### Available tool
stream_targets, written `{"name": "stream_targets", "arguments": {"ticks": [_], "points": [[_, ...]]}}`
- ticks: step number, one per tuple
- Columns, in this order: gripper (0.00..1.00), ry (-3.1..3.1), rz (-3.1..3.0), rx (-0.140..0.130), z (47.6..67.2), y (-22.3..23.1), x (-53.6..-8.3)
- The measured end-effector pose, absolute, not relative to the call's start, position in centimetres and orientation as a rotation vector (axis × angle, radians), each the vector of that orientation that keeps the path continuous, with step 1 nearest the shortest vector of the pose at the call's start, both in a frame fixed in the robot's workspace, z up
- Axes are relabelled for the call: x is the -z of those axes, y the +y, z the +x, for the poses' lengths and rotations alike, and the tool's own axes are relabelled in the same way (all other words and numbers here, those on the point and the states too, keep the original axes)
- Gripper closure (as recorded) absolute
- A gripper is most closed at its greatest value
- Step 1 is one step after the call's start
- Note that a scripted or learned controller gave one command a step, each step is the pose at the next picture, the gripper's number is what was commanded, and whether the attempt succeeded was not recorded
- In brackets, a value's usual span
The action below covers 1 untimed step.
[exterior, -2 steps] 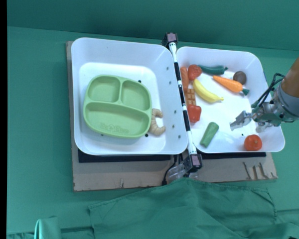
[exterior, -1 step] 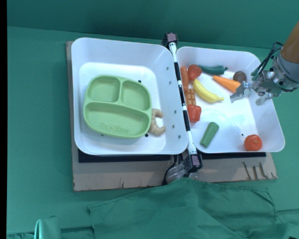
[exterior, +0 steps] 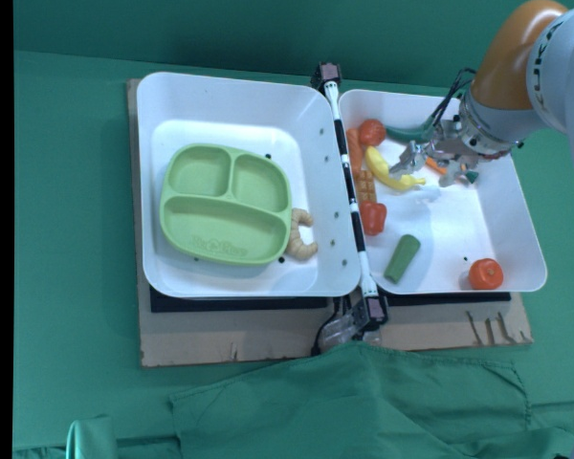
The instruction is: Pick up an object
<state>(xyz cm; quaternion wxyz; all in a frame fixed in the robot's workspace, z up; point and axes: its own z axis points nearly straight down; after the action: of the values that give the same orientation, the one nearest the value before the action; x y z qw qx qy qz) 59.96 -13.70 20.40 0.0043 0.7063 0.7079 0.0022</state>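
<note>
The banana [exterior: 386, 170] lies in the right bin [exterior: 517, 218], just left of the gripper [exterior: 430, 161], its long axis running from upper left to lower right. A tomato [exterior: 370, 131] and carrot [exterior: 364, 185] crowd its far side; a cucumber [exterior: 402, 258] lies below. Small bits under the gripper are hard to make out, and I cannot tell how it is set.
</note>
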Motion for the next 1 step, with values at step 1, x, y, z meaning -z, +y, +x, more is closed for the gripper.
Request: {"name": "stream_targets", "arguments": {"ticks": [1], "points": [[0.00, 2.206, 2.230, 0.000, 53.44, -19.12, -18.76]]}}
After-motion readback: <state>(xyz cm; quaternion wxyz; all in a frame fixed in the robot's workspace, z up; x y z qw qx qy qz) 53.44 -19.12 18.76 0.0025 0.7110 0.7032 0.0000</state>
